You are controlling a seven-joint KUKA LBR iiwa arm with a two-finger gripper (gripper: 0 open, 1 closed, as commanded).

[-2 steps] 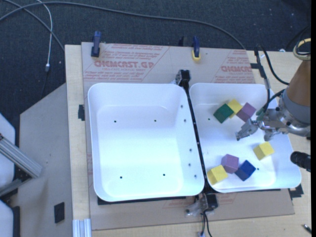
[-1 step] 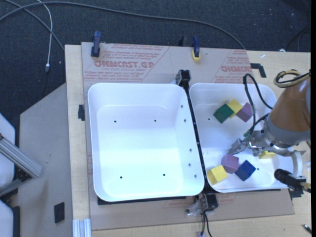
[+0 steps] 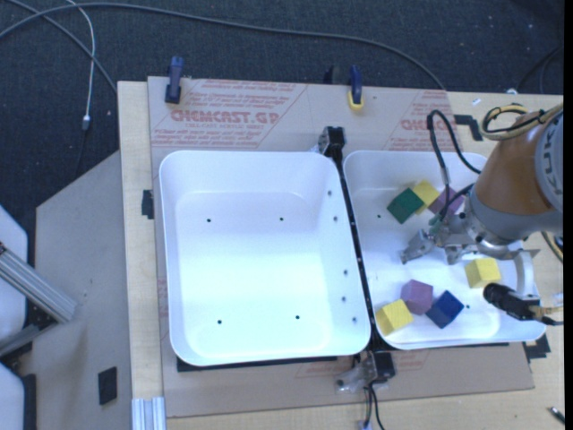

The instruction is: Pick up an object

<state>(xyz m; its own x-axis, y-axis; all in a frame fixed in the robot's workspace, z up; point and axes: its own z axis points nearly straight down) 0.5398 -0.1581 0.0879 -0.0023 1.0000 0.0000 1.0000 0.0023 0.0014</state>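
Note:
The right bin (image 3: 376,170) holds several small blocks. A green block (image 3: 406,206) and a yellow block (image 3: 425,192) lie at its back, with a purple piece (image 3: 454,206) partly hidden under the arm. Along the front sit a yellow block (image 3: 394,316), a purple block (image 3: 417,294) and a blue block (image 3: 445,309). Another yellow block (image 3: 483,271) lies to the right. My gripper (image 3: 436,251) hangs over the middle of this bin, between the green block and the purple block. Its grey fingers (image 3: 414,248) are spread open with nothing between them.
The left bin (image 3: 170,240) stands beside the right one, with a black divider (image 3: 345,213) where their rims meet. Two clamps (image 3: 355,90) hold the board at the back. A black cable (image 3: 439,150) loops over the right bin's back edge.

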